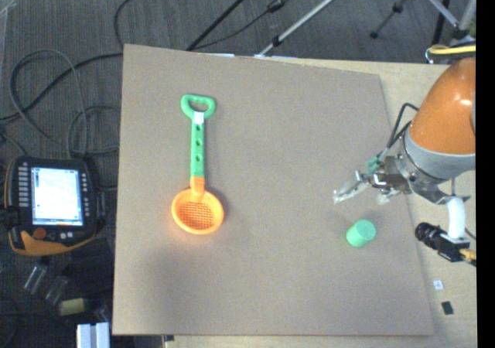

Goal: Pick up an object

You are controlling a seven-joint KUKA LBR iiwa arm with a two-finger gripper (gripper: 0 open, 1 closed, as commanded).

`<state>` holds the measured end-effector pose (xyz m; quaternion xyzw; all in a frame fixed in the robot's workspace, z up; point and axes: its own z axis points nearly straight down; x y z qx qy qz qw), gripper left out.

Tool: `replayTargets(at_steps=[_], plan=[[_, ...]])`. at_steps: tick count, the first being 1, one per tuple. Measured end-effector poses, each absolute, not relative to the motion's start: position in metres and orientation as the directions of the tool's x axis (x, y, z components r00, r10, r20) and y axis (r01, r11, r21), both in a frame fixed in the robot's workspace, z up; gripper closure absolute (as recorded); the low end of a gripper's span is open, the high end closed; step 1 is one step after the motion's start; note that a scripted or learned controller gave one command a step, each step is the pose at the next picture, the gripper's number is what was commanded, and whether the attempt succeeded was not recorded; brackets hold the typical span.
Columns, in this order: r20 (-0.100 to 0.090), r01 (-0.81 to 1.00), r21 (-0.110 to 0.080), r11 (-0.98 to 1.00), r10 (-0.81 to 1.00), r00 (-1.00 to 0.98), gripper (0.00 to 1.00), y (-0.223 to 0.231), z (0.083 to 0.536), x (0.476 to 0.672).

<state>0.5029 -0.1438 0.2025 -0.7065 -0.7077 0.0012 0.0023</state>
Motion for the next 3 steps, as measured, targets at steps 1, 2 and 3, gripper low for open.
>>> replayTargets(at_steps=[1, 2, 3], plan=[[0.000, 0.985, 0.001, 0.170, 0.985, -0.170, 0.00, -0.125, 0.085, 0.527], [0.000, 0.986, 0.002, 0.170, 0.986, -0.170, 0.00, -0.125, 0.085, 0.527], [0.001, 0.985, 0.003, 0.170, 0.985, -0.170, 1.00, -0.124, 0.095, 0.529]])
